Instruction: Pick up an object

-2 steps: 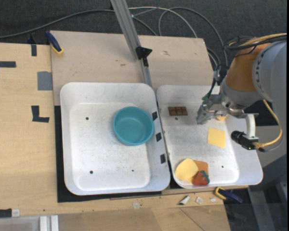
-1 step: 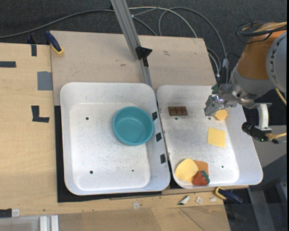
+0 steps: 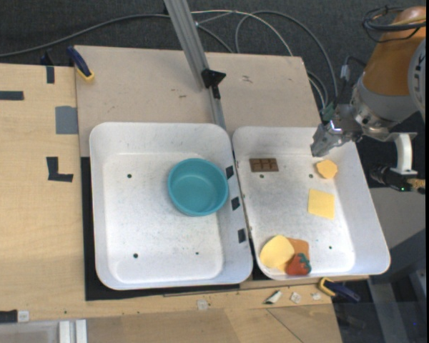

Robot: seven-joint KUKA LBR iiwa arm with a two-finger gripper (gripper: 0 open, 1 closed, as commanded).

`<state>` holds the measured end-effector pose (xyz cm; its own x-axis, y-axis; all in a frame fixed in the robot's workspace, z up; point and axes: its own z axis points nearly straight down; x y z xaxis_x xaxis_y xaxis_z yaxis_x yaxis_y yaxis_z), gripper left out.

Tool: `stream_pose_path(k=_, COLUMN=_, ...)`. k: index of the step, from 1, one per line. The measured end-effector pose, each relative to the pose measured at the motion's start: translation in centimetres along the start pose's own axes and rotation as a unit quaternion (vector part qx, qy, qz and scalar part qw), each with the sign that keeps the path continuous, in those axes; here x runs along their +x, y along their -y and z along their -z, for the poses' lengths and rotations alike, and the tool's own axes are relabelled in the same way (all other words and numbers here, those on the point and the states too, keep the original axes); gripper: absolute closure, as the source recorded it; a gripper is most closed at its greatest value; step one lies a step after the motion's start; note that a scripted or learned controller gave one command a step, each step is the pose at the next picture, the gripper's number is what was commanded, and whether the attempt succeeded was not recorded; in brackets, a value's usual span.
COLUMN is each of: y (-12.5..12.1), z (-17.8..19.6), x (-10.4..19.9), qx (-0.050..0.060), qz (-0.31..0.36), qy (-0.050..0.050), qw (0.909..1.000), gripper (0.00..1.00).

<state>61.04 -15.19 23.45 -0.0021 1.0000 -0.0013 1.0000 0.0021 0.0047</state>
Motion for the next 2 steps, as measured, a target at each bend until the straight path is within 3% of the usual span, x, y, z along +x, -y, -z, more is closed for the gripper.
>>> stream_pose_path(k=1, y=-0.8, z=6.1, x=0.5, qx=-0.001, qz=0.000, qy=0.000, qw=1.0000, gripper=1.00)
stream_pose_path(k=2, y=-0.4, z=5.7, x=6.5, qx=0.003, qz=0.002, qy=-0.001, qw=1.0000, gripper=1.00)
